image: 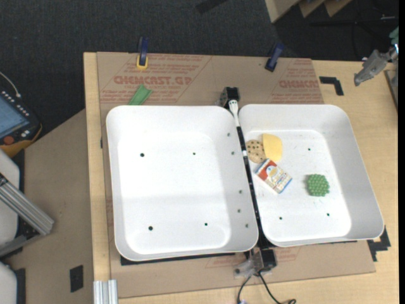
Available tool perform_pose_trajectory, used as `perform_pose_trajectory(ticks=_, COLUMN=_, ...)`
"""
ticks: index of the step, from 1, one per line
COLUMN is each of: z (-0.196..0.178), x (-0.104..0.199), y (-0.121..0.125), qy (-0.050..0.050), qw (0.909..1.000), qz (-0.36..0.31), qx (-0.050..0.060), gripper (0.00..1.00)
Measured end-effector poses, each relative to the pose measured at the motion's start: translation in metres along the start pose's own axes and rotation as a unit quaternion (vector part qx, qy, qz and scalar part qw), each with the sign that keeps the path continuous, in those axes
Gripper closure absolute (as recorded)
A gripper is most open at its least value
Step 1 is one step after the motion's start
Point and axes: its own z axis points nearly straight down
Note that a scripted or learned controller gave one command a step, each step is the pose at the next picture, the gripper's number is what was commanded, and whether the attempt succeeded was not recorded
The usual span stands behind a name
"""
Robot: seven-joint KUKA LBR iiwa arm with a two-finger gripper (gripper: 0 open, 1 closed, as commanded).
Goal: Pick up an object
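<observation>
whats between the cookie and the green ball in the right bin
The small red and white box lies between the cookie and green ball, shown in the camera view.

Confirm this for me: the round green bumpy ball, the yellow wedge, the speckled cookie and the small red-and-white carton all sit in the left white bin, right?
Not quite. The camera view shows all four in the right white bin, not the left: the round green bumpy ball, the yellow wedge, the speckled cookie and the small red-and-white carton.
</observation>
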Motion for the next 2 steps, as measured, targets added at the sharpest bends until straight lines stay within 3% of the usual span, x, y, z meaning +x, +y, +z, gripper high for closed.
perform_pose_trajectory(ticks=1, z=0.0, x=0.003, y=-0.002, qy=0.003, qw=1.0, qz=-0.001, qx=0.008, gripper=1.0)
perform_pose_trajectory(ticks=2, z=-0.062, x=0.011, y=-0.082, qy=0.005, qw=0.9999, qz=0.001, qx=0.01, gripper=1.0)
